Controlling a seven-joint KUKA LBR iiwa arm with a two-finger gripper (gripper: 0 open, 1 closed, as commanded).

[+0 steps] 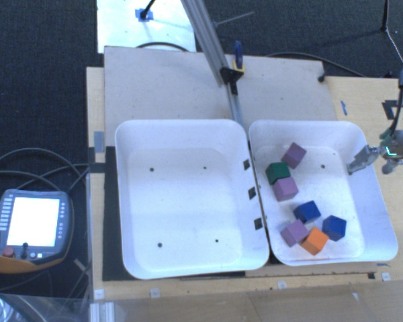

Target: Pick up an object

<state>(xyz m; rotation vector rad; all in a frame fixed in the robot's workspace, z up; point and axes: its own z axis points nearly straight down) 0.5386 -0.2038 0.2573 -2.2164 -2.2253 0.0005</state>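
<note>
Pale board bench (168,86): carries two shallow white bins side by side, with dark carpet around it
Left bin (131,180): white, with a few small dark dots on its floor
Right bin (363,247): white, holds seven small blocks, all lying toward its left half and its lower middle
Pendant (30,230): grey handheld unit with a blank bright screen, lying on the floor off the left bin's side; no writing can be read on it
Gripper (371,159): at the right bin's right rim, above the bin floor; a grey finger slants down and to the left, well apart from every block; it has hold of nothing, and how far apart its fingers stand I cannot tell
Purple blocks: one at the top (294,155), one in the middle (285,188), one lower (295,233)
Green block (277,172): touching the middle purple block, just above it
Blue blocks: one (307,211) just above the lower purple block, one (334,227) to its right
Orange block (314,241): between the lower purple block and the right blue block, turned cornerwise; the blocks are near cubes with no clear long axis
</note>
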